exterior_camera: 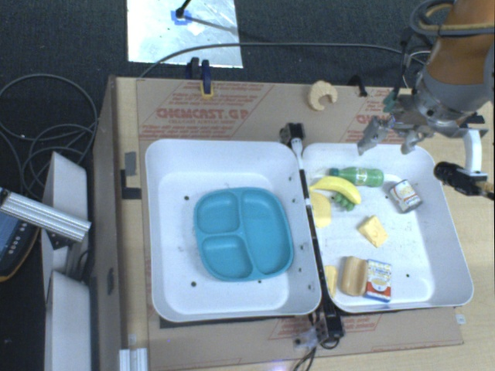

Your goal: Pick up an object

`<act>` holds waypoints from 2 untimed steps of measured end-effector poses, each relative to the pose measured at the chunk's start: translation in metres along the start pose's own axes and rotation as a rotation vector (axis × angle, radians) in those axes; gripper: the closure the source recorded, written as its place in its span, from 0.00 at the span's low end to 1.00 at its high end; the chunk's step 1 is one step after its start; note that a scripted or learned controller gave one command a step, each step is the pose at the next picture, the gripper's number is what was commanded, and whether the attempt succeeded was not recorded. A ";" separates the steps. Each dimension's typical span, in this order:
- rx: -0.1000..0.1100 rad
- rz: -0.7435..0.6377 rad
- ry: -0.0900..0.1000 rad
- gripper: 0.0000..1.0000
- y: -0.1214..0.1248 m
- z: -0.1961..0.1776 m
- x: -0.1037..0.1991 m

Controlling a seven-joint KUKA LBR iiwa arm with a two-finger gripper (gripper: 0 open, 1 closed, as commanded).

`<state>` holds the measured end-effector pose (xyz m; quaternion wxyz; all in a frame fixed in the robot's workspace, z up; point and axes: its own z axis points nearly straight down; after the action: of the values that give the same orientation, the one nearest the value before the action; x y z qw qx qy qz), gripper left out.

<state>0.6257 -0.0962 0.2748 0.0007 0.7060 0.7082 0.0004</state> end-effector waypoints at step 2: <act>-0.002 0.002 -0.002 0.00 0.036 0.139 -0.088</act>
<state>0.6620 -0.1837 0.1358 0.0023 0.7068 0.7074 0.0003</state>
